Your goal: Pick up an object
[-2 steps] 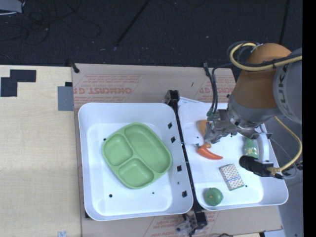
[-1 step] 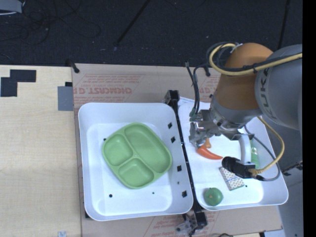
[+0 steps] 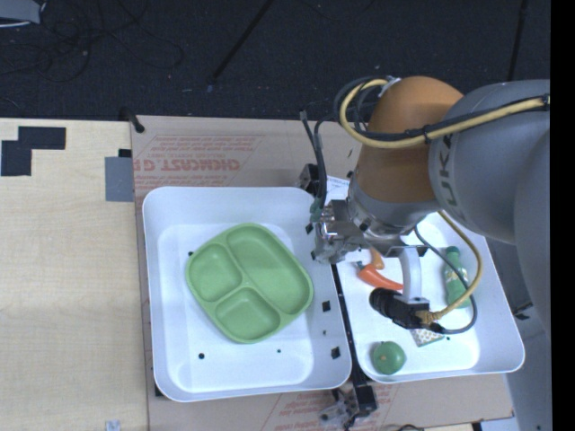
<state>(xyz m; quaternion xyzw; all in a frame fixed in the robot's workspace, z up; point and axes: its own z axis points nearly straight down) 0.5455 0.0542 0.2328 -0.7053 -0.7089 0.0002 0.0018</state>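
1. The arm point(image 3: 422, 151) reaches in from 3 o'clock and hangs over the right bin point(image 3: 490, 353). The gripper point(image 3: 331, 243) is low at that bin's 9 o'clock edge, by the wall shared with the left bin point(image 3: 180, 357).
2. The wrist hides the gripper's working end, so I cannot tell how wide it stands or whether it has hold of anything.
3. The likeliest target is the orange piece point(image 3: 378, 276), just beside the gripper at its 4 o'clock, partly under the arm. It looks small, stiff and light. I would take it across its narrow width, near the middle.
4. A ball point(image 3: 388, 357), green, lies at 6 o'clock in the right bin, near the front rim. It is probably smooth and apt to roll, so the grip should be centred across its widest part, coming straight down.
5. A green stick point(image 3: 455, 273) lies at 3 o'clock of the orange piece. It is too blurred to judge.
6. The plate point(image 3: 249, 281), green with three compartments, fills the middle of the left bin. It looks rigid, light and slick. Only its rim offers a hold, and it would likely tilt.
7. Nothing looks fragile.
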